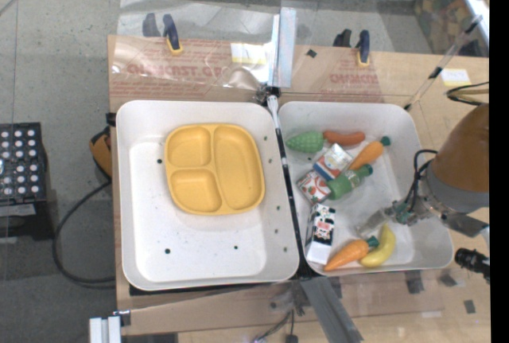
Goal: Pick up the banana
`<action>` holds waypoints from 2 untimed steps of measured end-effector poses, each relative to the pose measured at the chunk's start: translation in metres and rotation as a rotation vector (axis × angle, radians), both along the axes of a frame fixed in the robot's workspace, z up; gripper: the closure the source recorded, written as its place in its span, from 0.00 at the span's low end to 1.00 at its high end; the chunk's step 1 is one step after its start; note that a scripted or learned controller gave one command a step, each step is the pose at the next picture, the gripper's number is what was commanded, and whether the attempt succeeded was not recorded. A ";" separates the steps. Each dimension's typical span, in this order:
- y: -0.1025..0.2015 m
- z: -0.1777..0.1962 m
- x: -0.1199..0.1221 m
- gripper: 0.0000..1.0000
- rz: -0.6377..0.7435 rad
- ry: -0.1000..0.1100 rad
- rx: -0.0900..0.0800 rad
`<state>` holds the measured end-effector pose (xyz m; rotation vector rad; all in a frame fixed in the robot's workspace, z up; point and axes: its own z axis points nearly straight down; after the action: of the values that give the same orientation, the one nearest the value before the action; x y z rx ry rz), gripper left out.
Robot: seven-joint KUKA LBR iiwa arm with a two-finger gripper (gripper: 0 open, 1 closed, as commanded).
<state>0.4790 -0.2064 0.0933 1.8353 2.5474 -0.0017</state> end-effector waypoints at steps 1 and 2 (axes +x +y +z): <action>0.024 0.030 0.000 0.00 -0.124 0.002 0.002; -0.003 0.000 0.000 0.00 -0.157 0.000 -0.001</action>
<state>0.4792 -0.2098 0.0933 2.0286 2.3958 -0.0027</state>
